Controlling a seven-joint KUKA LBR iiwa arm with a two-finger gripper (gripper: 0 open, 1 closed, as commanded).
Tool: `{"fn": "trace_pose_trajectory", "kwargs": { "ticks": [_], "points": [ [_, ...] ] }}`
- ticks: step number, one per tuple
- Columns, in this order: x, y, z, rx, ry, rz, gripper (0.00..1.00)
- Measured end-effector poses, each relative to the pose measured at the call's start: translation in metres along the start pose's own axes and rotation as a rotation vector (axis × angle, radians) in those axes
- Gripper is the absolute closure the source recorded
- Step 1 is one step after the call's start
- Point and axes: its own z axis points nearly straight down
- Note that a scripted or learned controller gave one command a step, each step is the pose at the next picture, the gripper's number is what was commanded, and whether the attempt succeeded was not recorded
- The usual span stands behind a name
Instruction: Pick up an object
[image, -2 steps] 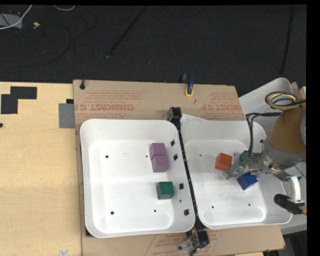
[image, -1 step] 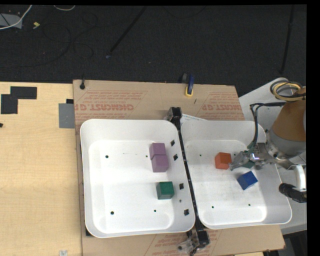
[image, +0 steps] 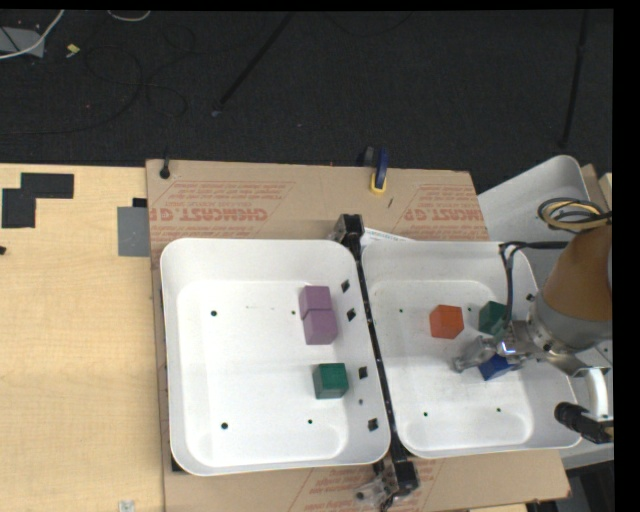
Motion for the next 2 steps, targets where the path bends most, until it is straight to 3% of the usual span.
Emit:
{"fn": "trace_pose_trajectory", "kwargs": {
  "ticks": [1, 2],
  "points": [
    [-0.002, 0.001, -0.011, -0.001, 0.0, 0.003, 1.0],
    [0.041, 0.051, -0.082, -0.006, -0.002, -0.002, 1.0]
  ]
}}
